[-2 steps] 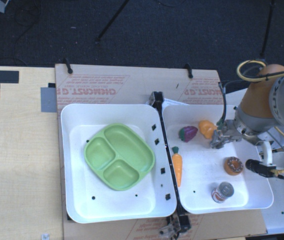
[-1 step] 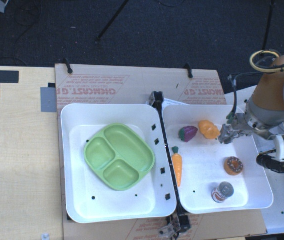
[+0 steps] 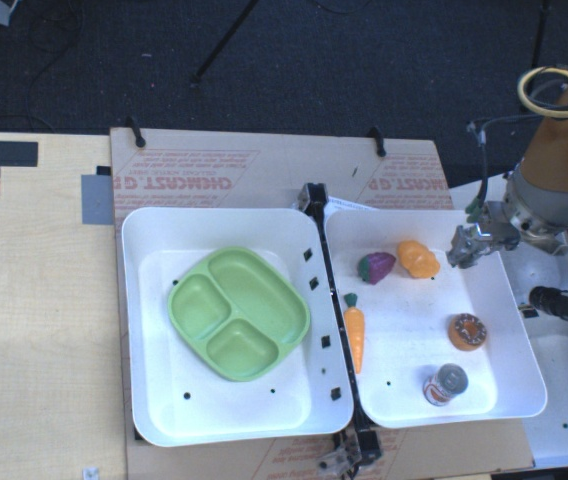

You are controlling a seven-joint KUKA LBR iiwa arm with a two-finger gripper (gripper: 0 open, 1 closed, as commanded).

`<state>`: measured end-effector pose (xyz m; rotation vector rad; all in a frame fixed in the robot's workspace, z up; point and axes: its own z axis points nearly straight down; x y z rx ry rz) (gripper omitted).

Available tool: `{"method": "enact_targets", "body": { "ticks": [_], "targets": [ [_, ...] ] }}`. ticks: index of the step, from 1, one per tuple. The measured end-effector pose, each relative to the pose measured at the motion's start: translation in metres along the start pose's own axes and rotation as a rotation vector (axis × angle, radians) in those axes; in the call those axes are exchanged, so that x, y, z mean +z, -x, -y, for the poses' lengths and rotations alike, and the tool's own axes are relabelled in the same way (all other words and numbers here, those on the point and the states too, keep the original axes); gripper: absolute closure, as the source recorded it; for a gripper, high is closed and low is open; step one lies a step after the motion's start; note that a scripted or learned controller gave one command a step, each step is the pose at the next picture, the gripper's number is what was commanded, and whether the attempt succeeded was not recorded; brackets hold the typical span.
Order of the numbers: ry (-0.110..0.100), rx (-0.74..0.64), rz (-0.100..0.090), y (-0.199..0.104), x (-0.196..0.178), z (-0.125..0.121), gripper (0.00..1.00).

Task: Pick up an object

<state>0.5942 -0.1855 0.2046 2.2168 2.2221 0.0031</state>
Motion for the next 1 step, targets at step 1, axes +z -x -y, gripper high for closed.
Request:
{"method": "enact_targets", "body": {
  "ticks": [1],
  "targets": [
    [-0.001, 0.0, 0.0, -0.0079, -0.0561, 0.0043, 1.0]
  ]
}}
